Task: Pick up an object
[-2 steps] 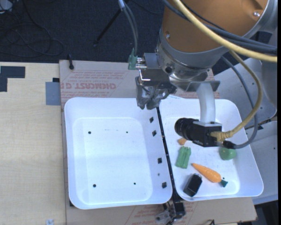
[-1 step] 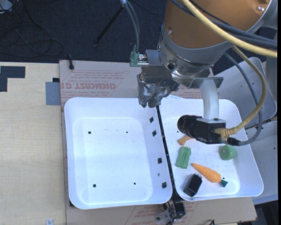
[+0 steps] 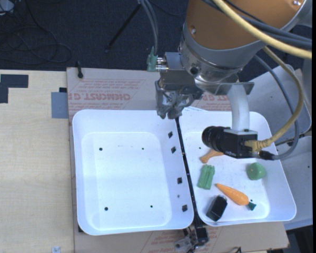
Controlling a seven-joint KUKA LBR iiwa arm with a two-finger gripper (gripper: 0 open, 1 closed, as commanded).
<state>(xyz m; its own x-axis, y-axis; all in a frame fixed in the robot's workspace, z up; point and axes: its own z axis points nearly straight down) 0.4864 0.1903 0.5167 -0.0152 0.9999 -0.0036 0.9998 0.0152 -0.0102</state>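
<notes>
My gripper (image 3: 168,111) hangs above the far end of the divider between the two bins, and nothing shows between its fingers. In the right bin (image 3: 276,199) lie an orange carrot (image 3: 233,194) with a teal tip, a green ridged block (image 3: 206,176), a round green piece (image 3: 256,171), a small black block (image 3: 217,207) and an orange piece (image 3: 211,155) partly hidden under a black camera unit (image 3: 226,140). All of these lie to the right of and nearer than the gripper.
The left bin (image 3: 124,173) sits beside the right one, with a row of black clips (image 3: 179,179) along the shared divider. Yellow and grey cables (image 3: 287,130) loop over the right bin's far right. A cardboard sheet (image 3: 110,91) lies under the bins.
</notes>
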